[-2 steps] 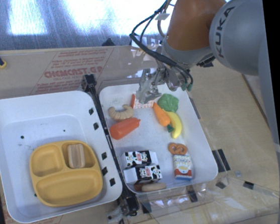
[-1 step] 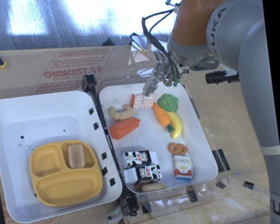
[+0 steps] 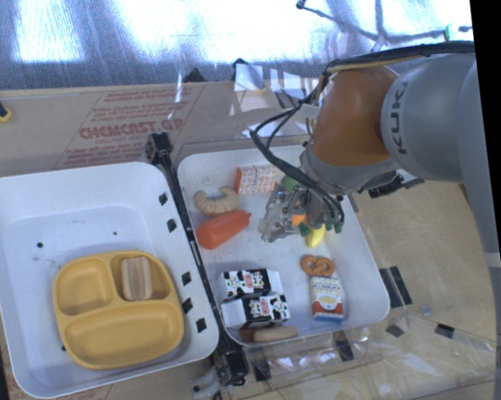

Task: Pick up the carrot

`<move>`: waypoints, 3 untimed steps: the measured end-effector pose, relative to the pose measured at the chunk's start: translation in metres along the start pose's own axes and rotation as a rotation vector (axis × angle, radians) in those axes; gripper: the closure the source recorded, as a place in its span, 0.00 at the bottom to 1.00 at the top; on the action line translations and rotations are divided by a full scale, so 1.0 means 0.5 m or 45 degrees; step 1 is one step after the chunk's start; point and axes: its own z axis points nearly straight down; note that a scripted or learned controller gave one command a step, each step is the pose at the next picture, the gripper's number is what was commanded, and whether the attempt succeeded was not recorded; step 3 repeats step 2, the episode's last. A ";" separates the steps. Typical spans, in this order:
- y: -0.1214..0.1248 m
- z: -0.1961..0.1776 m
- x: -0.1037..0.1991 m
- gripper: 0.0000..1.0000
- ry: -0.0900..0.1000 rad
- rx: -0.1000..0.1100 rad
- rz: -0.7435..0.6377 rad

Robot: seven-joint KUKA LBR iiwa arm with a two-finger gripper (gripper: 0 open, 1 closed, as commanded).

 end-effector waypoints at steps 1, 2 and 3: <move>0.003 -0.027 -0.007 1.00 -0.012 0.000 -0.007; 0.022 -0.095 0.034 1.00 -0.011 -0.002 0.241; 0.022 -0.095 0.034 1.00 -0.011 -0.002 0.241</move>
